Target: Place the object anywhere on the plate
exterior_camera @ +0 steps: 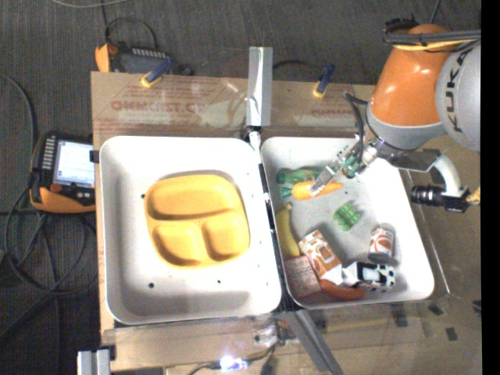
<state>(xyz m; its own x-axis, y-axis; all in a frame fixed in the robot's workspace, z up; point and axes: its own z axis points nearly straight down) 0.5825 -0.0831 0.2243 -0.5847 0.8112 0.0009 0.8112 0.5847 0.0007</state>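
Gripper (324, 180) low in right bin (414, 233), reached in from right, tips at toy carrot (312, 187). Finger spread not readable from overhead slant; cannot tell whether carrot was gripped or merely touched. Carrot lay directly under tips, orange body running both ways from them, green top just left. Yellow plate (199, 217) well left of gripper, in left bin (117, 233). Banana (286, 229) below-left. Green item (348, 215) just below-right. Can (381, 243) and cartons further below.

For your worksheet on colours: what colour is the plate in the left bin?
Yellow-orange, seen in the camera view: the plate has three compartments.
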